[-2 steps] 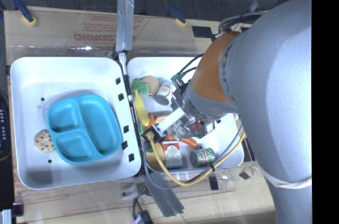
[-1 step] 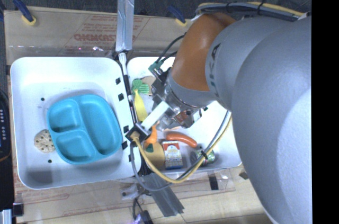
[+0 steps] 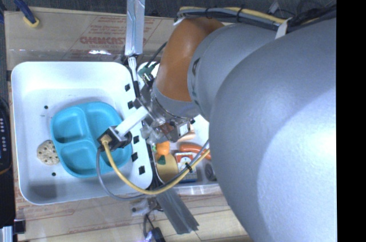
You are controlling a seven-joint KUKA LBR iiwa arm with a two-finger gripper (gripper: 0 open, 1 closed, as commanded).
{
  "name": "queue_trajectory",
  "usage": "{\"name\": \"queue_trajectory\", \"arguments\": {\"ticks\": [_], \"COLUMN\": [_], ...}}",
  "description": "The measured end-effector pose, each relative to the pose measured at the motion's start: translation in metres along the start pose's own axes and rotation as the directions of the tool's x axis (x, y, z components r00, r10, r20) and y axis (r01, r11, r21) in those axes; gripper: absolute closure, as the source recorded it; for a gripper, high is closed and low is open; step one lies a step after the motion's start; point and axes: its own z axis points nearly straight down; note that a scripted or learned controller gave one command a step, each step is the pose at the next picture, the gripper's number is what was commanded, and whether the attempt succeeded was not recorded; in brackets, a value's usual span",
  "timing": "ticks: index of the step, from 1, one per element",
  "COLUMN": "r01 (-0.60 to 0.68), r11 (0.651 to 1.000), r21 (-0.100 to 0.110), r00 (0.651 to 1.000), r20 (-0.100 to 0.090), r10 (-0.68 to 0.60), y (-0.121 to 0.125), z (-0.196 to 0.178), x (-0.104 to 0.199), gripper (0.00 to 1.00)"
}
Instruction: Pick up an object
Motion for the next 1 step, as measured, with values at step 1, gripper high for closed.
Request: {"name": "queue_trajectory", "arguments": {"ticks": [1], "r01": [0.057], "r11": [0.998], "r21": [-0.001], "r00": [0.998], "r20": [-0.003], "r10": [-0.057], "y": [-0.1082], "z": [-0.0038], "x": [0.0492], "gripper": [1.00]}}
